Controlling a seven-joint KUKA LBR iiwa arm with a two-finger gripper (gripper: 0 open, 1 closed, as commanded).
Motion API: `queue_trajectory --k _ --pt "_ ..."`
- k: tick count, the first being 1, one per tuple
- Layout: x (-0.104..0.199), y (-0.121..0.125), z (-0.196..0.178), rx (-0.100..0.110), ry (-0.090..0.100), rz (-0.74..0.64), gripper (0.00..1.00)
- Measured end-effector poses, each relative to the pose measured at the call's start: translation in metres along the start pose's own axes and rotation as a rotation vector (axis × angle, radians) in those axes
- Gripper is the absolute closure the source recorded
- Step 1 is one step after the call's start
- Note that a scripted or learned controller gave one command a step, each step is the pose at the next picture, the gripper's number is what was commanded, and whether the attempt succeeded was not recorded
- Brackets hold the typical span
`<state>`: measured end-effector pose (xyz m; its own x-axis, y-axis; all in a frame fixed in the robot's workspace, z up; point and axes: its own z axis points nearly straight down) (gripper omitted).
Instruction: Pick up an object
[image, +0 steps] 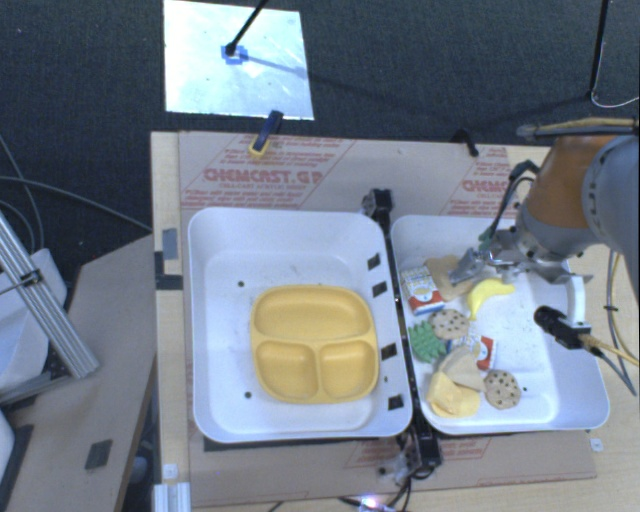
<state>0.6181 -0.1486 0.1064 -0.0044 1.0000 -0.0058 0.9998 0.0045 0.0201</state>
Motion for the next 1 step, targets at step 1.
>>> queue_trajectory --k 1 --pt "-0.0008 -0.0302 0.0121 -0.005 -0.007 0.004 0.00"
